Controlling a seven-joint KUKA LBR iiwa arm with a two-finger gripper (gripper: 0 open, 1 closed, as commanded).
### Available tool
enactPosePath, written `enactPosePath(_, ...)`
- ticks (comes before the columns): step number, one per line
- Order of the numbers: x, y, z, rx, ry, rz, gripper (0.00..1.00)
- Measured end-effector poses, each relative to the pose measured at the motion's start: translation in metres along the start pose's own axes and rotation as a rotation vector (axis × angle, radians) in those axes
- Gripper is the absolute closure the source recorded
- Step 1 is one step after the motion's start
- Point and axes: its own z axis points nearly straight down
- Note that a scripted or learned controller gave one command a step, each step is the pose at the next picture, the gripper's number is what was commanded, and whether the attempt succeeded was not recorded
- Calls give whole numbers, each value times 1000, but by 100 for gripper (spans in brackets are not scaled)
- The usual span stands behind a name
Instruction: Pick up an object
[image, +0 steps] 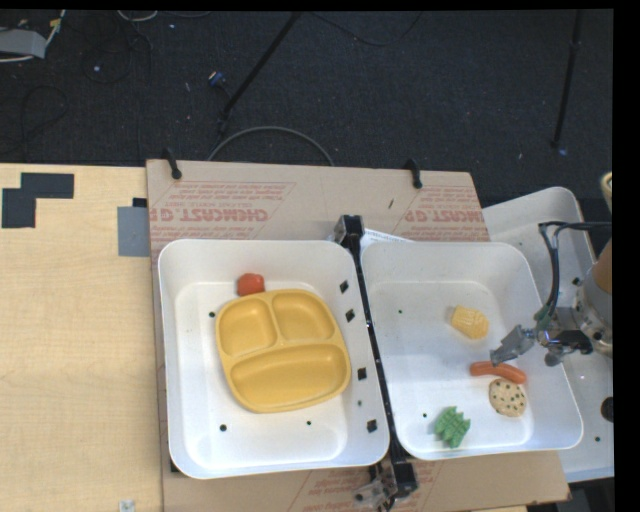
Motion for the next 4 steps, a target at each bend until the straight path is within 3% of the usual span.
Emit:
enactPosePath(1, 0, 2, -4, -9, -2, -2, 0)
enactPosePath(3, 9, -3, 91, -6, -1, -2, 0)
enactPosePath(4, 7, -1, 101, -17, -8, -1, 0)
